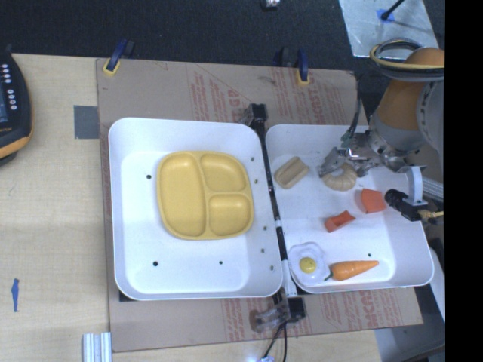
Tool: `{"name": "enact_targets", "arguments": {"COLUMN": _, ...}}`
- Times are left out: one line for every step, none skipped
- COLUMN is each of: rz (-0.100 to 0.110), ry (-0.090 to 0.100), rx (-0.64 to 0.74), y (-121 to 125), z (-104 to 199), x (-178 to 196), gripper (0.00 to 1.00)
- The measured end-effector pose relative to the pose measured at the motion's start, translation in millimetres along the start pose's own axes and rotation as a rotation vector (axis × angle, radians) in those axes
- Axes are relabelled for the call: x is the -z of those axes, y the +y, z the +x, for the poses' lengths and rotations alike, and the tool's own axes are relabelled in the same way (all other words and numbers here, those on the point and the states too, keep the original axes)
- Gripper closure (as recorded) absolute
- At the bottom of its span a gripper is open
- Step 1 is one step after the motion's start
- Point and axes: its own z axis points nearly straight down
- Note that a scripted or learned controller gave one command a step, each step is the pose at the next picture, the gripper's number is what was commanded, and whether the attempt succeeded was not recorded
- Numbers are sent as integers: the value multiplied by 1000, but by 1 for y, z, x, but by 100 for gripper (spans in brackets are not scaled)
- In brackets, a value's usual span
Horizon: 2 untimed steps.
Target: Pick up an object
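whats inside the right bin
The right bin holds a beige bread piece, two red pieces, a fried egg, a carrot, and a tan lump partly covered by the gripper.

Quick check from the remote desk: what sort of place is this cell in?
Most likely a robot lab test bench: two white bins clamped on a cardboard sheet, toy food such as a carrot, and a control pendant at the edge.

Brown cardboard sheet (219,93) under both bins, held by blue clamps (303,65). Black and orange remote (11,104) at left edge. Grey tape square (86,121) on wooden bench (45,232).
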Motion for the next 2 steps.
{"name": "enact_targets", "arguments": {"rz": -1, "ry": -1, "rx": -4, "y": 23, "z": -14, "x": 2, "gripper": 0}}
{"name": "enact_targets", "arguments": {"rz": 7, "ry": 2, "rx": -7, "y": -39, "z": 16, "x": 33, "gripper": 0}}
